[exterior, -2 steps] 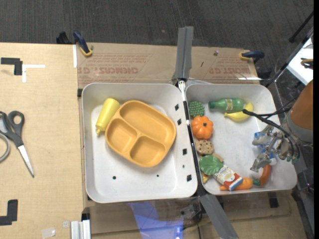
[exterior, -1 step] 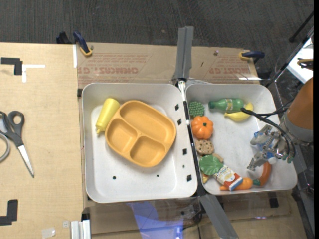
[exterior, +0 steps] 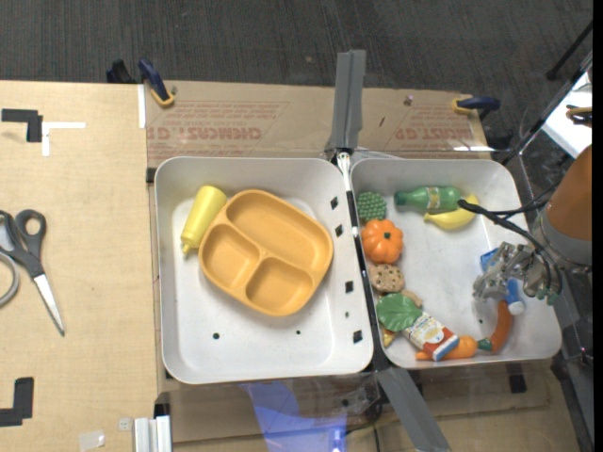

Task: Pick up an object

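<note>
Fingers (exterior: 494,285) above a red-orange chili (exterior: 502,327).

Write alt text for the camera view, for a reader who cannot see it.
A robot gripper hangs low over the right bin, above a blue item and a toy carrot, with toy foods nearby: a pumpkin, banana, green bottle and cookie. The left bin holds an orange divided plate and a yellow bottle.

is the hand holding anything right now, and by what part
It cannot be told. The hand sits low in the right bin over a blue item and a red-orange chili, but no grasp is visible.
</note>
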Controlling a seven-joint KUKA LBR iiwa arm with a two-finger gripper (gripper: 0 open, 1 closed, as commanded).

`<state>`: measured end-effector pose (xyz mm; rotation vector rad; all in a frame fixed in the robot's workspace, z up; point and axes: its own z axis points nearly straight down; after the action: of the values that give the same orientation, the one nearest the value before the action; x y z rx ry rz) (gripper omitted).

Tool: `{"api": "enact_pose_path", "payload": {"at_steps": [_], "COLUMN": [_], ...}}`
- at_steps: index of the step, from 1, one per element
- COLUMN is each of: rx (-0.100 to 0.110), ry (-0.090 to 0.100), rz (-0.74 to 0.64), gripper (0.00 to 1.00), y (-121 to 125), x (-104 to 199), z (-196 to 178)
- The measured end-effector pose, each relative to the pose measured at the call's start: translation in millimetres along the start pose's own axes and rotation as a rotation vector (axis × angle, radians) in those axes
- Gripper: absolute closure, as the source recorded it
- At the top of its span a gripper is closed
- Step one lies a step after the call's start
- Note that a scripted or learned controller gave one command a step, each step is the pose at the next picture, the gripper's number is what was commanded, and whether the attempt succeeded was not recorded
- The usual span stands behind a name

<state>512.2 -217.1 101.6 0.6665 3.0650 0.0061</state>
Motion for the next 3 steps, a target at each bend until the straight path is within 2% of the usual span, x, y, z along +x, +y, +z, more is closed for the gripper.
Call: {"api": "enact_pose_path", "payload": {"at_steps": [1, 2, 3], "rx": [0.004, 0.004, 0.004], "ry": [0.002, -0.002, 0.002], "rz": [0.084, 0.001, -0.249], "gripper": [1.0, 1.0, 1.0], "y": [126, 73, 43], "x": [-14, -80, -33], "z": [10, -54, 9]}}
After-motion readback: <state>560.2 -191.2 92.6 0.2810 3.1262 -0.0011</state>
